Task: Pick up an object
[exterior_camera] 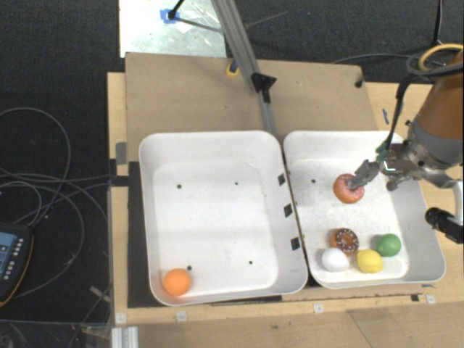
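Orange ball [177, 282] waits in my left bin [210, 145]; gripper [354, 182] sits at the pink donut [348, 191] in my right bin [304, 147], grasp step, finger state untellable, next verify closure before lifting.

No readable text, labels, brands or numbers anywhere. Handheld pendant [10, 258] at left edge has a lit screen, but its content is too small to read.

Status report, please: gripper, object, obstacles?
Gripper over pink donut in right bin, grasp unconfirmed. Four other items grouped nearer the front, apart from it.
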Tool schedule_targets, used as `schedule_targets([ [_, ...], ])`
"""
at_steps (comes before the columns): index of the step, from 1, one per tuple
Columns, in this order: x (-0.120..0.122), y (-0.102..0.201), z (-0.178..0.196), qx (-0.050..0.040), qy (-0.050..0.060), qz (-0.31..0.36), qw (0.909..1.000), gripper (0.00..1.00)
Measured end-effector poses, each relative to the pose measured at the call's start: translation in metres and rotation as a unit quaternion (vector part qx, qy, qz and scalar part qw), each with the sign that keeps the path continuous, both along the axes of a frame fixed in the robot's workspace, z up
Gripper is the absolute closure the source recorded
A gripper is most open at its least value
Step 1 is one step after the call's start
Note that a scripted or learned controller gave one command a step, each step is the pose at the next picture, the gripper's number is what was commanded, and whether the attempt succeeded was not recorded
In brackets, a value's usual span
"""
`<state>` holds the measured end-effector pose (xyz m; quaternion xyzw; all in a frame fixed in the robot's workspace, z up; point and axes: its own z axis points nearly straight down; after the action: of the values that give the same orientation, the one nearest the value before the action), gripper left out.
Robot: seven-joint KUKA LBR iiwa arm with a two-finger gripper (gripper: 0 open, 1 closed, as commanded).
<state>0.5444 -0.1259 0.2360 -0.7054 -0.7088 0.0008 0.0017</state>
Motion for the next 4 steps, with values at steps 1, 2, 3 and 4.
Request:
schedule_targets([
  [1,0.001,0.000,0.002,-0.0004,-0.002,-0.001,1.0000,0.00],
  [2,-0.007,-0.006,-0.046,-0.0002,0.000,-0.002,1.0000,0.00],
  [3,-0.012,-0.006,-0.109,0.0001,0.001,-0.002,1.0000,0.00],
  [4,-0.010,-0.007,-0.144,-0.0012,-0.003,-0.003,1.0000,0.00],
])
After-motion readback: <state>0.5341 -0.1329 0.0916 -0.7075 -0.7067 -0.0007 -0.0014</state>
